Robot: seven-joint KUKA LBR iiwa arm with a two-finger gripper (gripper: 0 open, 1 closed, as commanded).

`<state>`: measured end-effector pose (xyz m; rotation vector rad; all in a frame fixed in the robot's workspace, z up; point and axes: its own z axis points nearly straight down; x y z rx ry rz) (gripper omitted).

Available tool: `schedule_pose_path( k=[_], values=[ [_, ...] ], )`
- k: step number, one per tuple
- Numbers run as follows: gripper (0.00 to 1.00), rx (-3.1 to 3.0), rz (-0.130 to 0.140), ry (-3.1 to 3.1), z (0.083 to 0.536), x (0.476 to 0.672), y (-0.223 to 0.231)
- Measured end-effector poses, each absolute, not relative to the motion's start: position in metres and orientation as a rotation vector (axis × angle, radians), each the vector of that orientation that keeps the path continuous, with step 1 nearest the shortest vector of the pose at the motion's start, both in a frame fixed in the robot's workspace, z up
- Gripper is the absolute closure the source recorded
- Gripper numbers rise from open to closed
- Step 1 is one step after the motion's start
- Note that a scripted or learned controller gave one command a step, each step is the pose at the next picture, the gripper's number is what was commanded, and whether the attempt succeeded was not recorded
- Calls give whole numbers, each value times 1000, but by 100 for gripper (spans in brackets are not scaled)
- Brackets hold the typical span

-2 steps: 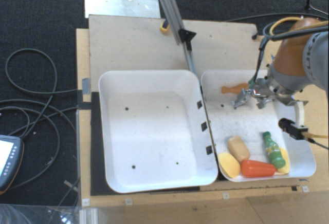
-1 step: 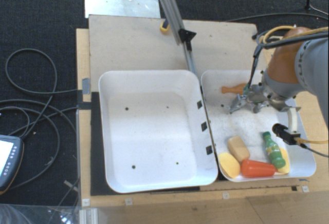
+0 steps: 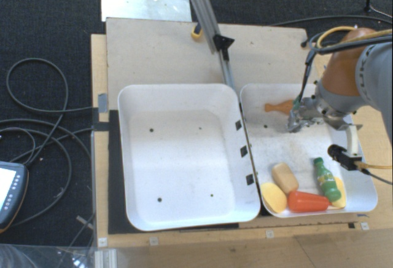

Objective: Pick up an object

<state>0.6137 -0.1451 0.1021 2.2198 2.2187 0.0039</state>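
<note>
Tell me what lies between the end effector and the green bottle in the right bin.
Bare white bin floor in the camera view separates the end effector from the green bottle.

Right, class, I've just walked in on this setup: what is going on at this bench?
A grey robot arm with an orange band reaches in from the right over the right-hand shallow white bin. Its pincer is low in the far part of that bin, right beside a small orange-brown drumstick-shaped toy. Nothing is visibly held. Near the front edge lie a tan bread-like block, a yellow oval piece, a red-orange carrot-like toy and a green bottle.
</note>
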Motion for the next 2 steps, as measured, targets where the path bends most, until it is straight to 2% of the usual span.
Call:
schedule_pose_path(
  k=[1, 2],
  values=[
    [100, 2217, 6, 2216, 164, 609, -147],
    [100, 2209, 8, 2221, 229, 612, -148]
  ],
)
